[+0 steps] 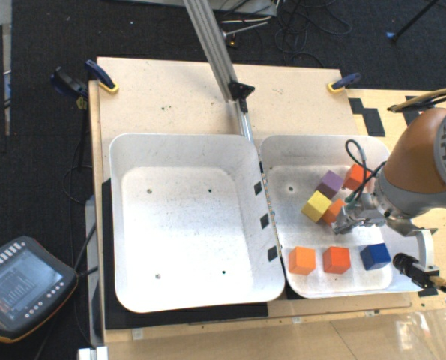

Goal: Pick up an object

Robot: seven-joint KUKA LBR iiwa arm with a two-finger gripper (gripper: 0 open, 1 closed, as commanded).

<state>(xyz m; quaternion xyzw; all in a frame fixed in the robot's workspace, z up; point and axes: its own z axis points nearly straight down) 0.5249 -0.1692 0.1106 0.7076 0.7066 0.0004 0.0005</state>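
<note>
Nearest my viewpoint, item one: a grey handheld control unit (20, 287) with a screen, off the desk's (178, 96) left front corner.

Item two: left bin (125, 156), white, speckled.

Item three: right bin (297, 145), holding six blocks. Front row, left to right: orange block (302, 260), red-orange block (336, 260), blue block (375, 256), each standing apart from its neighbour. Behind them, a tight cluster: yellow block (316, 205), purple block (330, 183), and two more orange ones partly hidden by the arm.

Item four: hand (350, 220), low over the right side of the cluster, wrist and cable covering it. I cannot tell whether it is spread or pinching anything.

Handling note, my judgement: the cluster is crowded, so a clean pick means closing on one block's flat opposite faces, descending straight, and not nudging the neighbours.

Orientation: the yellow block, likeliest target, sits turned corner-on to the bin wall. It looks cubic, so no real long axis; either pair of faces serves.
</note>
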